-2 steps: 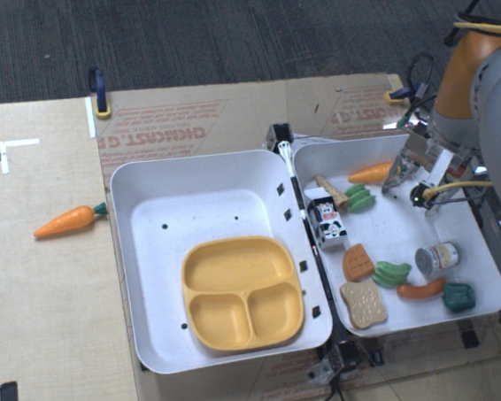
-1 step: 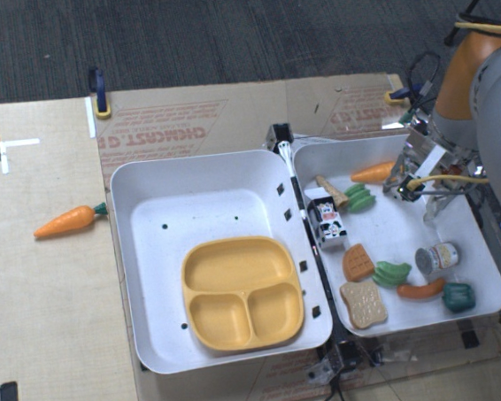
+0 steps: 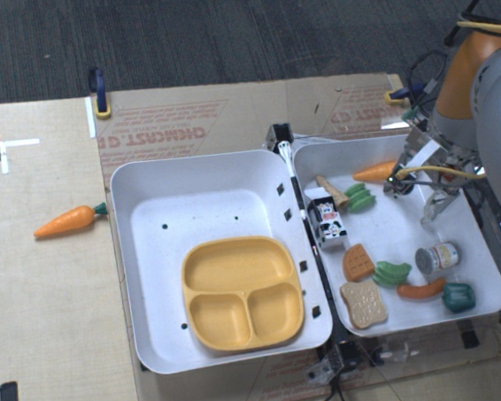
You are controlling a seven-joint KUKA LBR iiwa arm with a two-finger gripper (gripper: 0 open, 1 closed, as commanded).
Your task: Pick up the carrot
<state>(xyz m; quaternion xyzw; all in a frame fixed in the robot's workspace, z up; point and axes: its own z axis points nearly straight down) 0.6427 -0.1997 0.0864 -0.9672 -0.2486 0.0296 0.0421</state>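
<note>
hovering at the far side of the right bin (image 3: 386, 221), the gripper (image 3: 433, 205) sits just beside the carrot (image 3: 372, 173), though how open it is can't be told.

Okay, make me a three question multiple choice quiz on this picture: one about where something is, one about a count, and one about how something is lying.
1. Where is the yellow tray?
A. in the left bin
B. on the floor
C. hanging from the arm

2. How many carrots are there?
A. one
B. two
C. four

3. How is the can placed?
A. upright
B. stacked on the tray
C. on its side

Answers:
1 A, it sits flat inside the left bin.
2 B, one lies on the bench left of the bins and one is in the right bin.
3 C, its round end faces sideways.
</note>
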